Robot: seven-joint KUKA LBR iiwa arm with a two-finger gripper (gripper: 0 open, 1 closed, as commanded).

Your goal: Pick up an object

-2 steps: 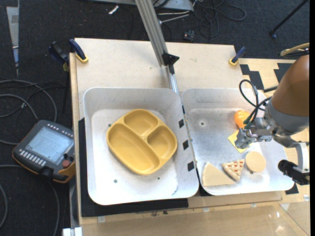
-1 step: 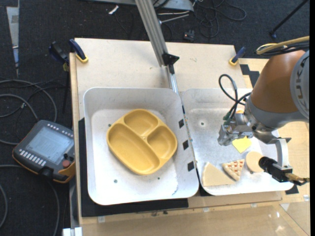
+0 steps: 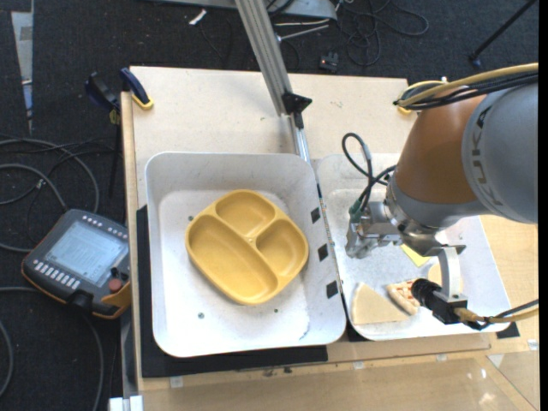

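Right bin [image 3: 488,259], near edge: a cream wedge [image 3: 375,306] lies flat against the front rim, with a small white-and-orange piece [image 3: 402,294] touching its right side. Just behind them, a yellow scrap [image 3: 414,255] shows partly from under the arm; its shape is unclear, possibly a flat card. The tool [image 3: 365,236] hangs low over the left half of this bin, behind the wedge and apart from it. It is seen from above with the wrist covering most of it, so I cannot tell if it is open or closed, and nothing is visibly held. The grey arm [image 3: 445,165] with its orange band comes in from the right. Left bin [image 3: 163,255]: one yellow divided plate [image 3: 248,245] with three compartments lies near the middle, slightly turned. Further back, the bare pale tabletop [image 3: 214,101], a blue-and-yellow clamp [image 3: 134,90] at its far left corner, and a slanted metal pole [image 3: 265,45] rising between the bins.
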